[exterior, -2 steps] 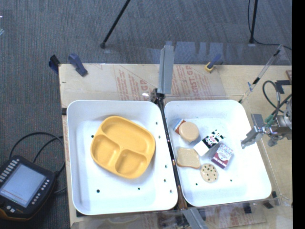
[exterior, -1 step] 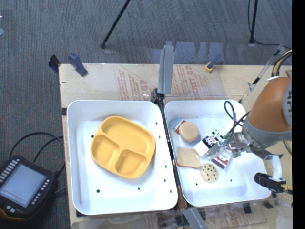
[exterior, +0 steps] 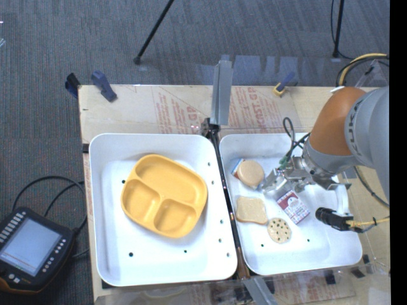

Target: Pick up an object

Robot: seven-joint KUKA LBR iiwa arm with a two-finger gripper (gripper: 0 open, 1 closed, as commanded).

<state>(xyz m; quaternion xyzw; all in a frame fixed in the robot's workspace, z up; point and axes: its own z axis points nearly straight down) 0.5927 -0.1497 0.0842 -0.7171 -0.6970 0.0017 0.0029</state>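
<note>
Gripper [exterior: 280,178] sits low in the right bin [exterior: 331,250], metal fingers cluttered; can't tell its opening, nothing visibly held. Flat red-and-white packet [exterior: 292,206] lies just at its 5 o'clock. Round tan bun [exterior: 250,173] is at its 9, close. Toast-shaped slice [exterior: 251,210] at 7, speckled round cookie [exterior: 278,230] at 6. Left bin [exterior: 105,259] holds a glossy yellow three-compartment tray [exterior: 164,195], rounded corners, tilted.

Your gripper [exterior: 278,180] is hanging low in the right bin [exterior: 331,250], beside the round bun [exterior: 250,173]; toast [exterior: 251,210], cookie [exterior: 278,230], red packet [exterior: 292,207] lying near. Yellow tray [exterior: 164,195] is sitting in the left bin [exterior: 108,246].
</note>
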